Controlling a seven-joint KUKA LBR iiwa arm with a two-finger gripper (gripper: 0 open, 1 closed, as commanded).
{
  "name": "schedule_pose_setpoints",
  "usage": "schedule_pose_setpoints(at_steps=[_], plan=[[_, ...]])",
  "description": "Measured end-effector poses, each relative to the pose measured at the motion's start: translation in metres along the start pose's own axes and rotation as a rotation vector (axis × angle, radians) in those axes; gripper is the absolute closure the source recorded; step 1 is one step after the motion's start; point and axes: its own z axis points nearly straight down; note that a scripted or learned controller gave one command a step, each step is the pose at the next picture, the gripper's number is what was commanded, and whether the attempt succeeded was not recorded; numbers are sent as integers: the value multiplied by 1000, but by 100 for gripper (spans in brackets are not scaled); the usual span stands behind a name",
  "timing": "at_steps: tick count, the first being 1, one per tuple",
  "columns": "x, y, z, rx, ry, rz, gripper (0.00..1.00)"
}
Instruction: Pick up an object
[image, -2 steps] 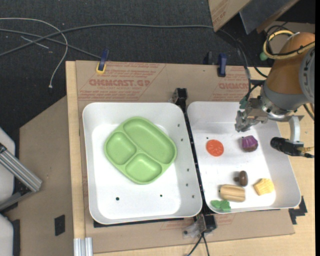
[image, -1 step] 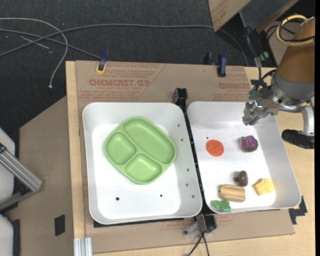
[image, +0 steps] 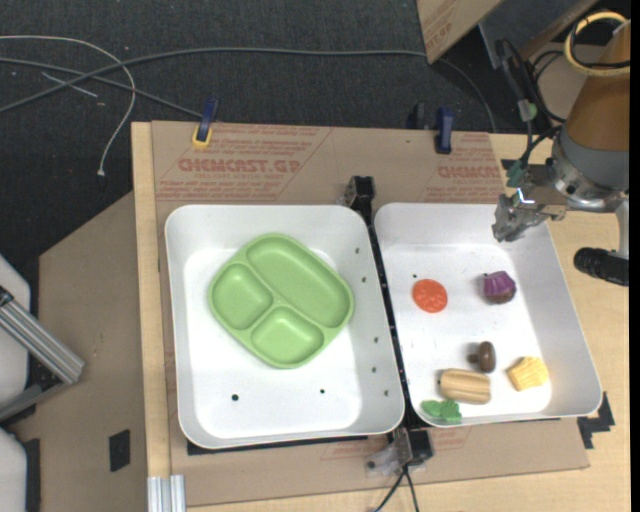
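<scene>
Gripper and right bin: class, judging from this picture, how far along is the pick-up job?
Done: the gripper hangs over the right bin's far corner. In hand: nothing shows between its fingers. Left: the whole pick; the purple toy, nearest it, and the orange piece lie in the bin.

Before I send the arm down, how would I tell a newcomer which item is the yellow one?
Look in the right-hand bin, down in its near right corner. The yellow piece lies there, right of the tan cylinder and the small brown item; it is the sole yellow, blocky thing there.
</scene>
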Motion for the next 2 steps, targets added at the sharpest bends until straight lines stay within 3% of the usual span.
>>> schedule_pose_setpoints(at_steps=[2], plan=[[100, -25, 7, 8, 4, -4, 100]])
